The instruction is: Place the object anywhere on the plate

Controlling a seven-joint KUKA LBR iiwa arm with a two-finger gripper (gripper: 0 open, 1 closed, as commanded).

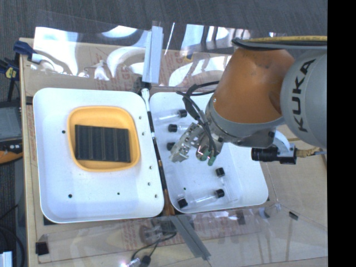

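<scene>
Two white bins sit side by side. The left bin has a yellow plate with a dark ribbed centre, up toward 12 o'clock in it. The right bin has a few clear vials with black caps; one vial lies at its 6 o'clock edge. The gripper hangs over the right bin's middle, at 3 o'clock from the plate. Can't tell whether it's open or shut.

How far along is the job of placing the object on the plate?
Nothing looks placed yet: the yellow plate in the left bin carries only its dark ribbed insert. The gripper hangs over the right bin, among clear vials. Picking and transfer remain.
</scene>
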